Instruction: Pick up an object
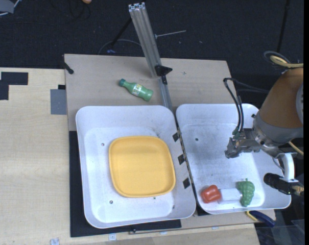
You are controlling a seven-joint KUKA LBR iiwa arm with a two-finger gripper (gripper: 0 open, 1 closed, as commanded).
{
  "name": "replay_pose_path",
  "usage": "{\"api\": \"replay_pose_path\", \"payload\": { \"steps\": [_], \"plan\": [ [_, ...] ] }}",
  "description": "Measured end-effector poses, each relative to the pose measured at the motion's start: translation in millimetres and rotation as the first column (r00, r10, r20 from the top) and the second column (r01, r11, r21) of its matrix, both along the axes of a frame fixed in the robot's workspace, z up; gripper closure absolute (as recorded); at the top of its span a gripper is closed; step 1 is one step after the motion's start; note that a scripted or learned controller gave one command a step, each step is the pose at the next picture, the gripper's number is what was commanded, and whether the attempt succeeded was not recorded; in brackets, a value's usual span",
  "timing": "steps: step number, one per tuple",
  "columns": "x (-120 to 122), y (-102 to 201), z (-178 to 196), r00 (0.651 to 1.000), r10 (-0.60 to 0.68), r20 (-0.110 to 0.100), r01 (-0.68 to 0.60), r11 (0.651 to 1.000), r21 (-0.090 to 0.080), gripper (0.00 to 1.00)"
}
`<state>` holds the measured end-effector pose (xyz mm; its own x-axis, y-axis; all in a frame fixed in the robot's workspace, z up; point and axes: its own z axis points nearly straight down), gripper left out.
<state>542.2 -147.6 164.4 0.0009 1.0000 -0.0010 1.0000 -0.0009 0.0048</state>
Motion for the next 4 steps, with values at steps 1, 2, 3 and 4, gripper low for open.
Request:
{"api": "replay_pose_path", "payload": {
  "steps": [1, 2, 3, 4],
  "plan": [
    [-4.3, -3.0, 61.0, 1.000, 0.000, 0.000, 0.000, 1.000, 0.000, 1.00],
    [-3.6, -3.6, 113.1, 1.000, 0.000, 0.000, 0.000, 1.000, 0.000, 1.00],
    [7.3, 54.1, 112.2, 1.000, 0.005, -0.005, -0.005, 1.000, 0.002, 1.00],
    [16.3, 104.4, 112.7, 1.000, 0.004, -0.005, -0.004, 1.000, 0.001, 1.00]
  ]
}}
